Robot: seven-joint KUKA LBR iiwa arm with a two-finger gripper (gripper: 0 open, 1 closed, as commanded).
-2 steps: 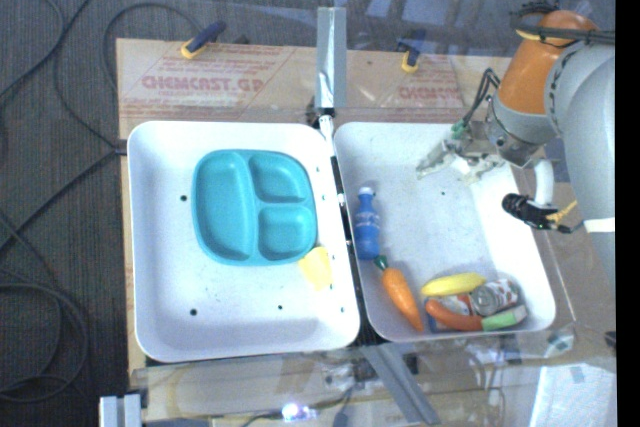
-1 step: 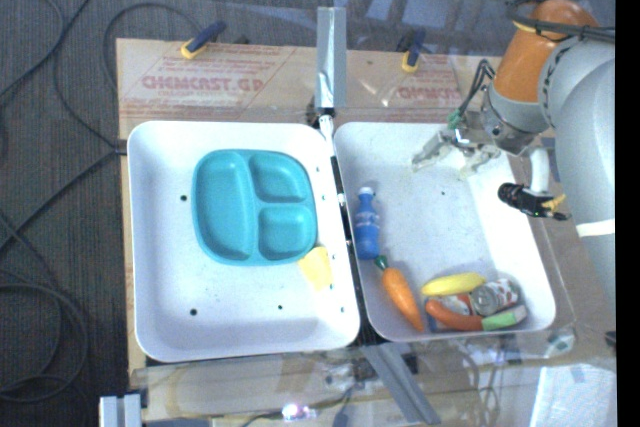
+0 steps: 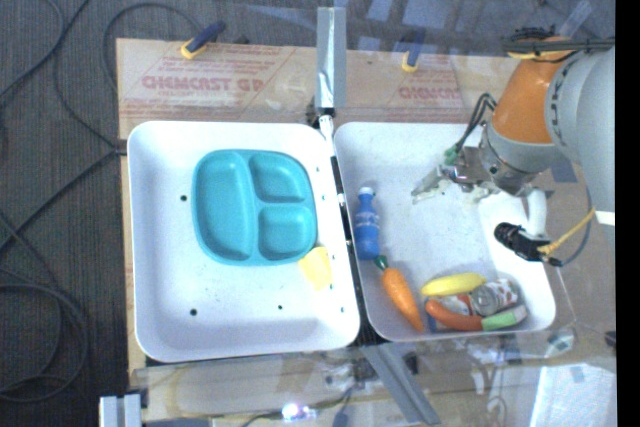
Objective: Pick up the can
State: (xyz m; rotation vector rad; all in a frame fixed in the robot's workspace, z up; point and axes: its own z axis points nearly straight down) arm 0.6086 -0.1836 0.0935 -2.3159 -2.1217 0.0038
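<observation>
The can (image 3: 495, 297) is a small silver and red one. It lies on its side in the near right corner of the right bin (image 3: 440, 235), wedged between a yellow banana (image 3: 452, 284) and a red and green vegetable (image 3: 470, 320). My gripper (image 3: 437, 175) hangs over the far middle of that bin, well behind the can. It is open, with nothing between its fingers (image 3: 424, 188).
A blue bottle (image 3: 366, 223) and an orange carrot (image 3: 400, 295) lie along the right bin's left side. The left bin (image 3: 160, 315) holds a teal divided plate (image 3: 253, 206) and a small yellow piece (image 3: 316, 267). The grey arm (image 3: 560, 115) enters from the right.
</observation>
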